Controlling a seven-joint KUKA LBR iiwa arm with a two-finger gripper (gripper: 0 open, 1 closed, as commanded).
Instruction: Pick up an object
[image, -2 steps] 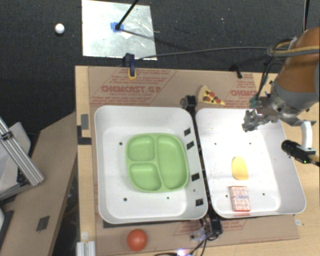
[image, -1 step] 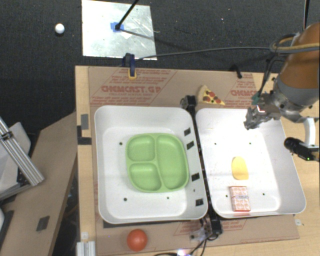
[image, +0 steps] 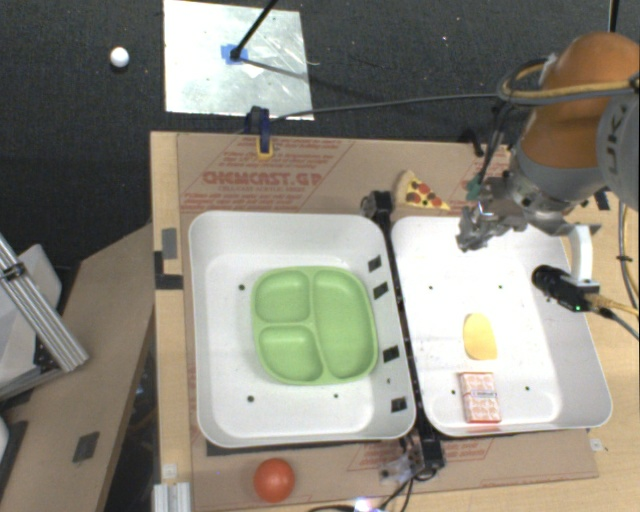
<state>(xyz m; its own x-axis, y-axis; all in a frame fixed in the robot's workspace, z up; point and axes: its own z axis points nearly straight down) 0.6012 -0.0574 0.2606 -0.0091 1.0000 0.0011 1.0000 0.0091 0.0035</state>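
— Over the right bin's (image: 590, 400) far edge: where does the gripper (image: 472, 236) hang?
— Above bare floor near the far left corner, its opening not discernible.
— And the objects?
— A yellow piece (image: 480, 336) mid-bin, a pink box (image: 479, 396) by the near edge. A green divided tray (image: 312, 324) sits in the left bin (image: 215, 250); an orange ball (image: 273, 479) lies on the bench.

Two white bins (image: 300, 228) — one green divided tray (image: 315, 325), one yellow piece (image: 480, 336), one small pink box (image: 479, 397), one pizza slice toy (image: 423, 192), one red ball (image: 273, 480).
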